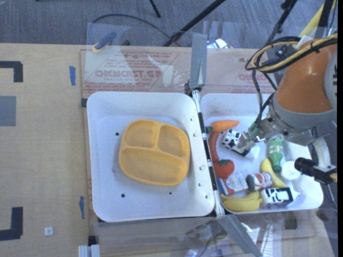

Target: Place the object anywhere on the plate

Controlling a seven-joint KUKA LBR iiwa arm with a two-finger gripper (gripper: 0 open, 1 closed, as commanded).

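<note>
A yellow plate with three compartments lies in the left bin with nothing on it. My gripper hangs low in the right bin, right beside a black-and-white carton. Whether it touches the carton I cannot tell. The right bin also holds an orange carrot, a red sausage, a strawberry, a green bottle, a yellow banana and a second black-and-white carton.
A small ketchup-like bottle and another yellow piece lie near the front of the right bin. A ridge separates the two bins. The orange-banded arm looms over the right bin's far right side.
</note>
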